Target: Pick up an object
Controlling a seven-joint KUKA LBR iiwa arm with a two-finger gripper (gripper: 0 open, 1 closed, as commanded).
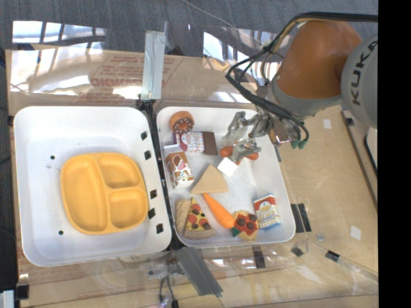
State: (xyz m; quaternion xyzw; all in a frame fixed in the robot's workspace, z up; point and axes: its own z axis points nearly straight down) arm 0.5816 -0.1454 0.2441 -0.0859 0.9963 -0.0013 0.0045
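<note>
The right bin [284, 201] holds several toy foods. My gripper [241, 141] hangs low over its upper right part, reaching in from the right. Directly beneath it lies a small orange-red piece [226, 151], partly hidden by the metal. A white cube [227, 167] sits just below the gripper, touching a tan cheese wedge [209, 181]. Further forward are an orange carrot [219, 212], a pizza slice [194, 218], a red cookie-like piece [244, 224] and a small red and blue carton [266, 211].
A donut-like piece [182, 121], a pink and brown block [194, 142] and a printed carton [179, 169] line the right bin's left side. The left bin [32, 140] holds a yellow divided plate [103, 191]. Black cables [257, 63] loop above the wrist.
</note>
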